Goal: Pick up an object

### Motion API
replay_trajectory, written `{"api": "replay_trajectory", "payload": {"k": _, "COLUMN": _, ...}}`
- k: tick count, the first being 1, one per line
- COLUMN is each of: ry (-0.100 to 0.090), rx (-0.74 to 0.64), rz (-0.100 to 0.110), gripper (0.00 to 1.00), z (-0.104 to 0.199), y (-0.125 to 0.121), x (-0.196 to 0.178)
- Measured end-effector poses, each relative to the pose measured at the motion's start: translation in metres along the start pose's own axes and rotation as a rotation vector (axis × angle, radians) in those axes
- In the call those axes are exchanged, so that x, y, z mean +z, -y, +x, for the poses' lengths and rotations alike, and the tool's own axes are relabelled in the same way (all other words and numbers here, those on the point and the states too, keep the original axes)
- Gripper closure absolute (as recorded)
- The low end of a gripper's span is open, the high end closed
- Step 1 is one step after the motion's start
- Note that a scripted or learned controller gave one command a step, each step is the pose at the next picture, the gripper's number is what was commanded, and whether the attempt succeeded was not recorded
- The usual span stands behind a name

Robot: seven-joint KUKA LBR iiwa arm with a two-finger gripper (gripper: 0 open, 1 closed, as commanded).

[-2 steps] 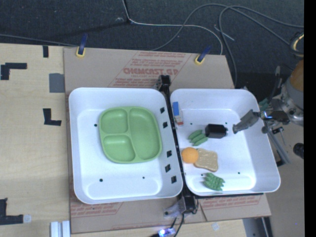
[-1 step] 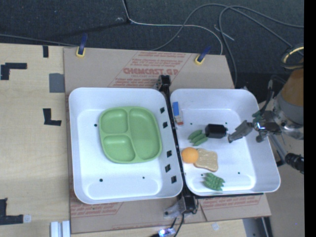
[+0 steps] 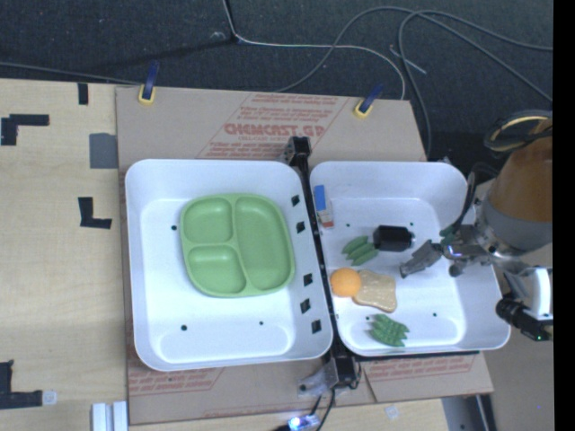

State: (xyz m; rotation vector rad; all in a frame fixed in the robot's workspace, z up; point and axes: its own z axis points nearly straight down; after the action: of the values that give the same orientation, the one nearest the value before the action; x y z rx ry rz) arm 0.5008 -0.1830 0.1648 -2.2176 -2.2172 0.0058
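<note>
- While the grey arm is reaching in from the right, its gripper [image 3: 431,259] is hanging over the right bin [image 3: 449,180], near that bin's right wall.
- Whether the jaws are apart or together is something I cannot tell; the view is too blurred at the tips, and nothing is showing between them.
- Closest to the gripper, a small black object [image 3: 392,237] is lying just to its left and a little further back in the bin, apart from the tips.
- Left of that, a green leafy piece [image 3: 360,249] is resting on the bin floor beside the black object.
- Nearer the front, an orange ball [image 3: 345,283] is sitting against a tan slice of bread [image 3: 375,291], the two touching, both to the left of and below the gripper.
- At the front of the bin, a second green leafy piece [image 3: 387,331] is lying alone.
- Against the bin's left wall, a small white and red item [image 3: 323,211] is lying, well apart from the gripper.
- Over in the left bin [image 3: 144,241], a green divided plate [image 3: 238,244] is lying flat in the middle.
</note>
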Motion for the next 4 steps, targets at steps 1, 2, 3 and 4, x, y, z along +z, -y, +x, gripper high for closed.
{"api": "replay_trajectory", "payload": {"k": 1, "ry": 0.0, "rx": -0.001, "rz": 0.0, "gripper": 0.0, "z": 0.011, "y": 0.001, "x": 0.057}}
{"api": "replay_trajectory", "payload": {"k": 2, "ry": 0.0, "rx": -0.002, "rz": -0.003, "gripper": 1.0, "z": 0.011, "y": 0.0, "x": 0.044}}
{"api": "replay_trajectory", "payload": {"k": 3, "ry": 0.002, "rx": 0.0, "rz": -0.009, "gripper": 1.0, "z": 0.004, "y": 0.002, "x": -0.001}}
{"api": "replay_trajectory", "payload": {"k": 4, "ry": 0.004, "rx": -0.001, "rz": -0.01, "gripper": 1.0, "z": -0.004, "y": -0.004, "x": -0.058}}
